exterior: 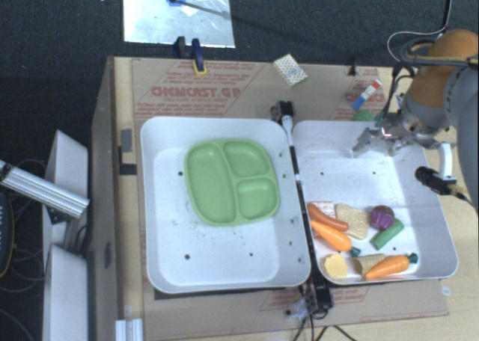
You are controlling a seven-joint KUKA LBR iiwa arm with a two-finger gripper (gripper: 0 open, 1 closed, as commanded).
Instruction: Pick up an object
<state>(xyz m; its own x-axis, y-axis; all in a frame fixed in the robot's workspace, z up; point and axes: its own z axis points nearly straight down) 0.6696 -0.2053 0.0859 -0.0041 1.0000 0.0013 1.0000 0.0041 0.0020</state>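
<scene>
Several toy foods lie in the front of the right bin [449,257]. Among them are two orange carrots [329,227], a tan cracker [353,220], a purple piece [382,217], a green cylinder [388,235], a yellow wedge [337,265] and another carrot [390,265]. My gripper [367,143] hangs over the far part of the right bin, well behind the pile and apart from every item. Nothing shows in its grasp.
The left bin [161,257] holds a green divided plate [230,181]. A black divider [296,182] runs between the bins. Small odds lie on the cardboard behind them: a patterned block [290,69] and a red-blue item [366,96].
</scene>
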